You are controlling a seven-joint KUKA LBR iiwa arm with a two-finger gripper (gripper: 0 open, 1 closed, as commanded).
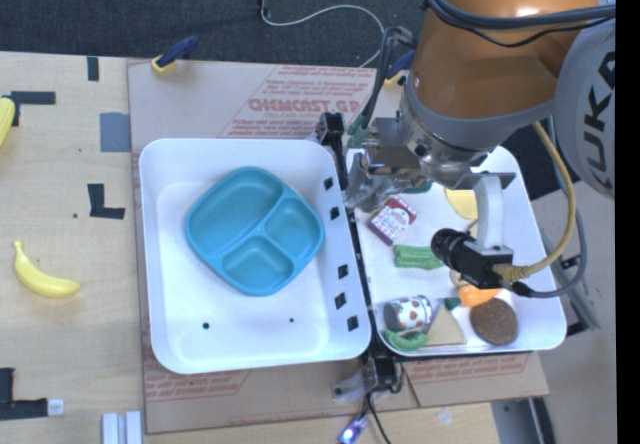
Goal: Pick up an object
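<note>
Gripper [368,194] low in right bin [535,337], near red packet [391,220].

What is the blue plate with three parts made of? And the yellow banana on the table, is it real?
The blue plate looks like moulded plastic: one even colour, smooth rounded dividers, a soft sheen. The banana is probably a plastic toy too, since its skin is a flat bright yellow with no brown spots, though a real one cannot be ruled out from here.

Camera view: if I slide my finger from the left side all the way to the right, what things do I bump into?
Yellow banana → blue divided plate in the left bin → red and white packet → green piece → brown round thing in the right bin.
</note>
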